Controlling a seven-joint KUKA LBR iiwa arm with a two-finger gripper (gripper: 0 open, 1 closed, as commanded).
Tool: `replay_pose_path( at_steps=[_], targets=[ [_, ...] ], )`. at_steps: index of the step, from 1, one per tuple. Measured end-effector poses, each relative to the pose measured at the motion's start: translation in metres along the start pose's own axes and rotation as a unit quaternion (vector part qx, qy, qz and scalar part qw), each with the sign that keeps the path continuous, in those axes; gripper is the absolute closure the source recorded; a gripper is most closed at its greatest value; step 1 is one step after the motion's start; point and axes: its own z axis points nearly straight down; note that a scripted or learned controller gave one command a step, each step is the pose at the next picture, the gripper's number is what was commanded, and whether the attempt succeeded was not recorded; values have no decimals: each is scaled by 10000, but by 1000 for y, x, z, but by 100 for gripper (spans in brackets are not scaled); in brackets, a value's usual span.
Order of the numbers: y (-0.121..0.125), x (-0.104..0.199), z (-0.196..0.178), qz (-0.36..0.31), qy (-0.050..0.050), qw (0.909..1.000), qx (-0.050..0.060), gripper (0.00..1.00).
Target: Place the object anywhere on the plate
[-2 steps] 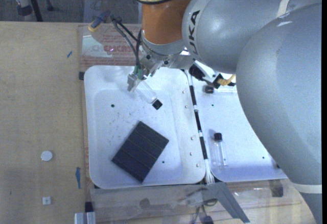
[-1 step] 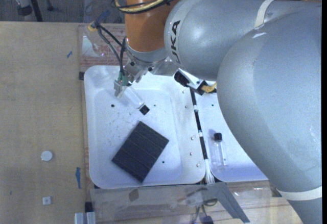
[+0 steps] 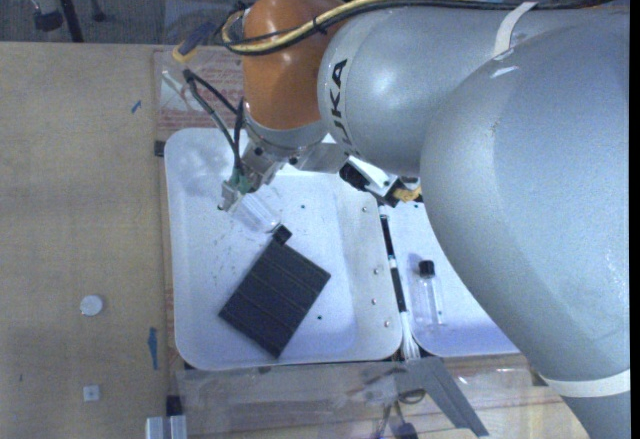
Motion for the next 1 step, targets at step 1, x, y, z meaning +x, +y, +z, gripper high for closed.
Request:
replay_pose_path(
  at_steps=[1],
  targets=[
    [-15, 13, -52, -478, -14, 9989, -20, 100]
  ],
)
